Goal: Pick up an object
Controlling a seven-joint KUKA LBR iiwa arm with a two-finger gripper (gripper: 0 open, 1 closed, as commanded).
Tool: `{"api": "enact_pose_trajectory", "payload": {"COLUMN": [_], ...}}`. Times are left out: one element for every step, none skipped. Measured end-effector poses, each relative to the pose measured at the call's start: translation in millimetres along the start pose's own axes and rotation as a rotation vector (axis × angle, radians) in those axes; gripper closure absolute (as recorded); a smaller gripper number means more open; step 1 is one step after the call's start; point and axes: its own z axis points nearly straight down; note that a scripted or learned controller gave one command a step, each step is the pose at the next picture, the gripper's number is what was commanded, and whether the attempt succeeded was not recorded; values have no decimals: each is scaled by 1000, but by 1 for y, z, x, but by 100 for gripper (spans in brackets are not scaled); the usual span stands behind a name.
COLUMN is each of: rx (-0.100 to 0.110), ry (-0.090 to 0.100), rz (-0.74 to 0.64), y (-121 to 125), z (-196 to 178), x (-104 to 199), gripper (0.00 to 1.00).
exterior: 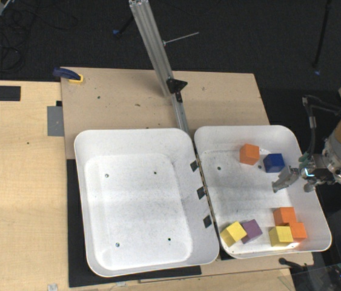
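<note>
We note the gripper (296,180) standing wide apart, holding nothing, low over the right shallow white plastic bin (231,139), just below the small blue cube (274,162), presumably its target.

Bright even light on bins (140,144); dark surround; slightly soft.

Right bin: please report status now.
Gripper over right bin, holding nothing. Blue block nearest. Orange block beside it.
</note>
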Motion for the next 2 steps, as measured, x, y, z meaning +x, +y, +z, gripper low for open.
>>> {"api": "enact_pose_trajectory", "payload": {"rx": [-5,1], "ry": [-1,0], "rz": [3,1], "y": [1,5], "z": [-2,52], "x": [-1,-9], "gripper": [0,0]}}
